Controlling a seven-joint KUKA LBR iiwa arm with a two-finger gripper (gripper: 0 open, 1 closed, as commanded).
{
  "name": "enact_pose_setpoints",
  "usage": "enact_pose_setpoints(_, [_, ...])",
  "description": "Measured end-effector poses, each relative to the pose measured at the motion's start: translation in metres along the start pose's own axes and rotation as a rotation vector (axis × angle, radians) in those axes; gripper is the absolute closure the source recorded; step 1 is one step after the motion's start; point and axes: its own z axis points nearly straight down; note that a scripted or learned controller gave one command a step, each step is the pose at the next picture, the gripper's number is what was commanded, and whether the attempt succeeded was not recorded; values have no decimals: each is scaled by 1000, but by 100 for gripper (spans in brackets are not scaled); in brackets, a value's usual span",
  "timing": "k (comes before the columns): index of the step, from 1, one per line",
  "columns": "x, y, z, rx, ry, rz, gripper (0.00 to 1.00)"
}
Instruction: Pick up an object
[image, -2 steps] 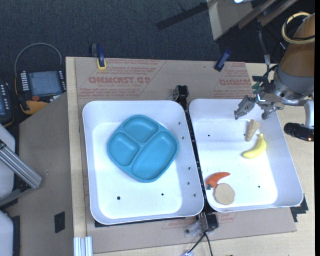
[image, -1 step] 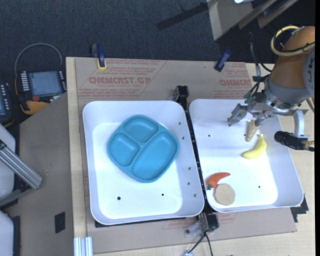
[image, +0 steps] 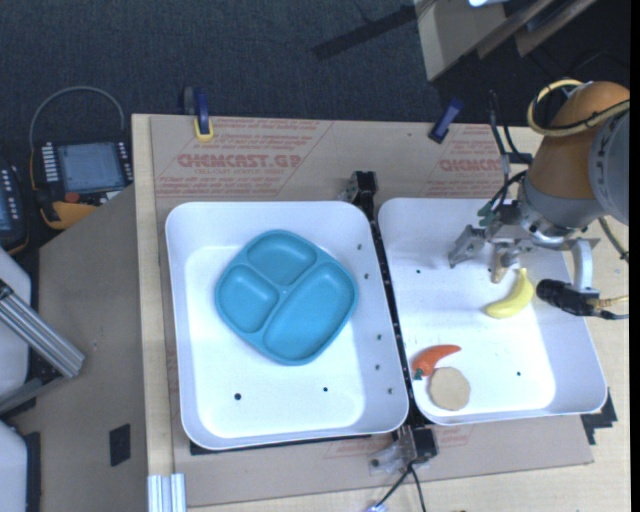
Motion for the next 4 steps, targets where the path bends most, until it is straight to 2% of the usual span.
enact_pose_setpoints(1, [0, 1, -14, -7, -1, -1, 100])
enact_pose_setpoints(2, [2, -1, -58, -12, -3, -1, 100])
enact_pose_setpoints(3, [0, 0, -123, -15, -4, -2, 100])
enact_pose_setpoints(4, [0, 1, -123, -9, -3, -2, 100])
